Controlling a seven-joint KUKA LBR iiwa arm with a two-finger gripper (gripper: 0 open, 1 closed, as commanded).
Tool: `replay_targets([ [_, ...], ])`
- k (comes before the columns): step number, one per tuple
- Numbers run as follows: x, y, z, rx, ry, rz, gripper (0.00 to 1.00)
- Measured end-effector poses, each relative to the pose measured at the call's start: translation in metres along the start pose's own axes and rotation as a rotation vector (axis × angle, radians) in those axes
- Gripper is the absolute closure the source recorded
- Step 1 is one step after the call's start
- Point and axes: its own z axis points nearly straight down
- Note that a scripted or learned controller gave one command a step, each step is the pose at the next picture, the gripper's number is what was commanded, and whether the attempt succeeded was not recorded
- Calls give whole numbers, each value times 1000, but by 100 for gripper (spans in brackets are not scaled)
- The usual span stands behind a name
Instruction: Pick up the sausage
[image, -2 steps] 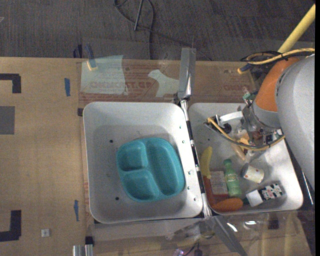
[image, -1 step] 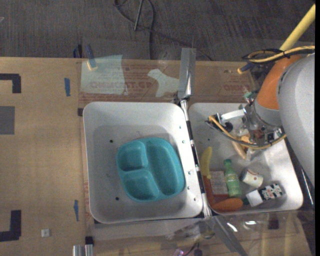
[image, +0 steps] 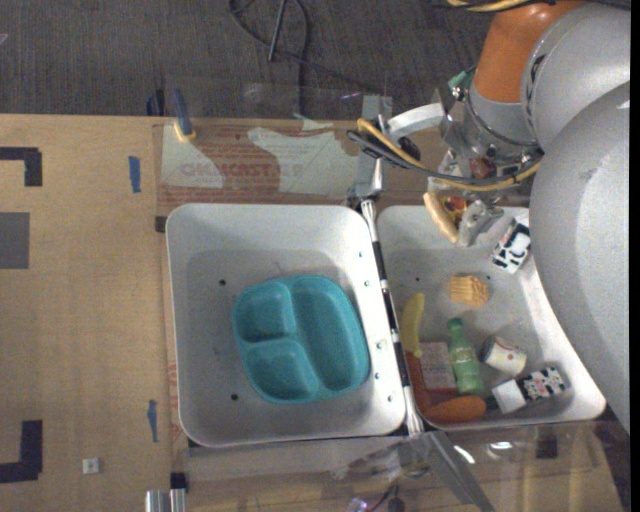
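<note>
The sausage (image: 457, 408) lies lengthwise along the near wall of the right bin (image: 400, 250), well apart from the gripper (image: 470, 215) over the far end.

Below the gripper (image: 470, 215) you see smooth white plastic bins (image: 200, 240), faintly glossy; the teal tray (image: 300, 335) looks matt plastic; the sausage (image: 458, 408) shines, smooth and orange-red; the bench (image: 80, 300) reads as matt cardboard; the arm (image: 590, 180) is glossy grey.
</note>
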Motion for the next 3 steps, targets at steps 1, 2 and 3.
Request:
replay_targets([
  [1, 35, -78, 2, 0, -1, 18, 100],
  [2, 25, -31, 6, 1, -4, 18, 100],
  [3, 24, 10, 0, -1, -4, 17, 100],
])
